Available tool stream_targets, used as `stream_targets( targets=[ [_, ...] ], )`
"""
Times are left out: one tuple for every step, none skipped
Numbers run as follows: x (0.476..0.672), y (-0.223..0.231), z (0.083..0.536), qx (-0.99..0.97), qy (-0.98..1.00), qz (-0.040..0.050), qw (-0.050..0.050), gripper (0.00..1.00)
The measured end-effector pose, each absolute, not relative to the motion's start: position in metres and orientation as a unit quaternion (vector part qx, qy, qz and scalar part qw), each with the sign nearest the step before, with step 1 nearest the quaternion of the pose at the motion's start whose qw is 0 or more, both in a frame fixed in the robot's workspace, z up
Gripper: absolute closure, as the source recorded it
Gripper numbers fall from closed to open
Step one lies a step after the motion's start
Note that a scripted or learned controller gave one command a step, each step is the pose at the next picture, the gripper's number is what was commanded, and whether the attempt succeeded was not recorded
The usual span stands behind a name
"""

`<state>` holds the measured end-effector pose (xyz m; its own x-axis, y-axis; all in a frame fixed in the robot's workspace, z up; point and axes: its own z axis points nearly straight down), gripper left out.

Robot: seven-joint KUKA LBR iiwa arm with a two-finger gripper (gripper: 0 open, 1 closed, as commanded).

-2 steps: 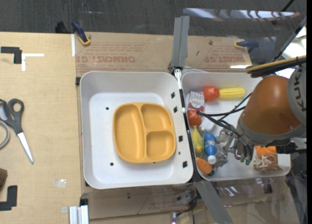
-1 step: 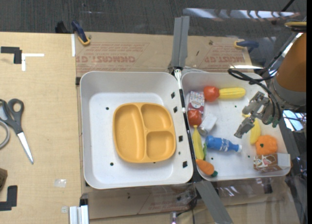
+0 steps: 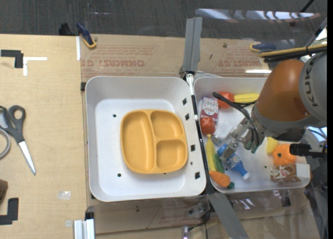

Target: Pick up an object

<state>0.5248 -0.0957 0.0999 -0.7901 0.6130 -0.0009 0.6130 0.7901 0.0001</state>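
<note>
Blue bottle (image 3: 235, 163) is laid near the right bin's (image 3: 260, 185) front edge, long axis diagonal, cap toward the front-right. Gripper (image 3: 233, 143) is poised just above it; claw opening cannot be told.

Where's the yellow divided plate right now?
The yellow three-compartment plastic plate lies flat in the middle of the left white bin, apart from the toys crowding the right bin.

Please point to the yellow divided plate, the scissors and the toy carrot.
yellow divided plate (image 3: 154, 142), camera view: middle ridge.
scissors (image 3: 21, 140), camera view: near pivot.
toy carrot (image 3: 220, 178), camera view: orange body.
</note>
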Motion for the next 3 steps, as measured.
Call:
stream_targets(
  targets=[
    [0.478,-0.095,0.092,0.332,0.943,-0.0003,0.001,0.0],
    [0.478,-0.163,0.12,0.323,0.947,-0.0002,0.002,0.0],
    [0.521,-0.102,0.092,0.397,0.918,0.0,0.001,0.0]
  ],
)
